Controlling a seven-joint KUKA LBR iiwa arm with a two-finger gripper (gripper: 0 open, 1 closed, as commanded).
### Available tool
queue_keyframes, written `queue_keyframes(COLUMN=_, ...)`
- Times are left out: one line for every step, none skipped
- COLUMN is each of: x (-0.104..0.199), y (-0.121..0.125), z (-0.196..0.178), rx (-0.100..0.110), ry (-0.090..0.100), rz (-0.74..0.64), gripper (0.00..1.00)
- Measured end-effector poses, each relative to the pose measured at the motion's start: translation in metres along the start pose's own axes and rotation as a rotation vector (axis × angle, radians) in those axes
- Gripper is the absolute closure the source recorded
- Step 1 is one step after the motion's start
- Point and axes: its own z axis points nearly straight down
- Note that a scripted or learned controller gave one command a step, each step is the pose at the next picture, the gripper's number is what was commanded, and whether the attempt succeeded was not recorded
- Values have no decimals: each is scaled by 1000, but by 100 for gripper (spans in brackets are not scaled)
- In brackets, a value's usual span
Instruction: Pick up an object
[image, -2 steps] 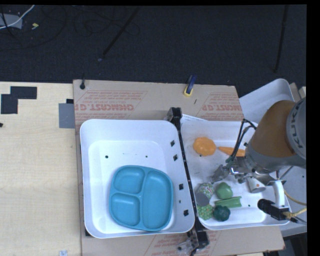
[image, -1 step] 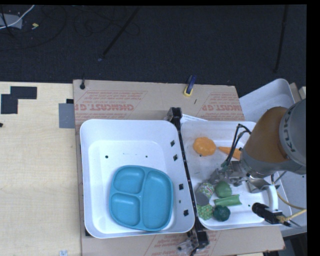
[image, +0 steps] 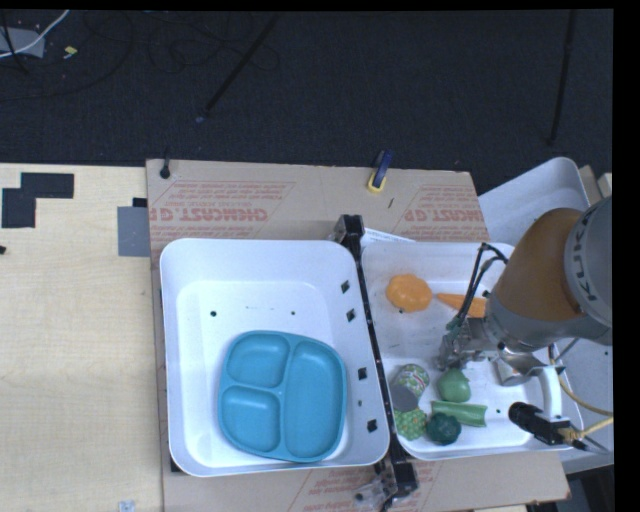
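Our hand (image: 462, 352) hovers lower right over a green ball (image: 454, 385); whether it's open, we cannot tell. Crowded neighbours, like the green stick (image: 460, 411), could foul our grasp.

Grey arm (image: 590, 270) enters from 3 o'clock, orange band (image: 540, 265) above wrist. Wrist angles down toward 8 o'clock. Gripper (image: 458, 352) low at arm's tip, pointing downward.
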Motion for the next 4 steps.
queue_keyframes(x=2, y=3, z=-63, rx=-6, ry=-2, rz=-7, gripper=100)
queue_keyframes(x=-2, y=2, z=-125, rx=-6, ry=-2, rz=-6, gripper=100)
queue_keyframes(x=-3, y=2, z=-130, rx=-2, ry=-1, rz=-7, gripper=100)
queue_keyframes(x=49, y=10, z=-137, rx=-2, ry=1, rz=-11, gripper=100)
